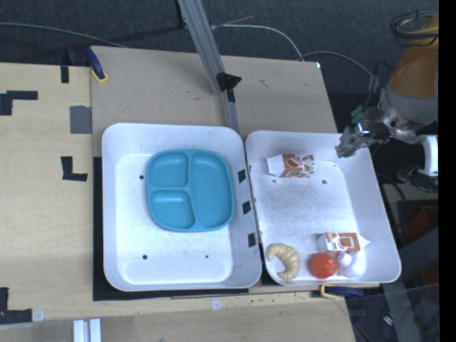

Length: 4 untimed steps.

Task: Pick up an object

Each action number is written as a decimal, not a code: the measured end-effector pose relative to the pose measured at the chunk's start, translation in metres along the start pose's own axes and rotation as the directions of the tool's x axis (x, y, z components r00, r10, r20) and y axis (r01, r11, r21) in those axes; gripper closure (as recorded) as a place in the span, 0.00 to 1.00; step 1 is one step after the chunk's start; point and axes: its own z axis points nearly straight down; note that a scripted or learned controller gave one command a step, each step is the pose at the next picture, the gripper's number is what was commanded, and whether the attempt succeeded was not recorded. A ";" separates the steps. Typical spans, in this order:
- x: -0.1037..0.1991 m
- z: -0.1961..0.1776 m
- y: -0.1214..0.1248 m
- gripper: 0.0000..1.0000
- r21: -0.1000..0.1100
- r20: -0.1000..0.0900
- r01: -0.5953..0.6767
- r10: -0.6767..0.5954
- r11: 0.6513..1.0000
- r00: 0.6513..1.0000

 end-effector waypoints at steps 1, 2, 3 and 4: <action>0.000 -0.007 0.000 1.00 0.004 -0.002 0.000 0.000 1.000 1.000; 0.046 0.002 -0.006 1.00 0.007 -0.003 0.004 -0.004 1.000 1.000; 0.100 0.012 -0.012 1.00 0.008 -0.004 0.005 -0.005 1.000 1.000; 0.149 0.007 -0.028 1.00 0.007 -0.004 0.005 -0.005 1.000 1.000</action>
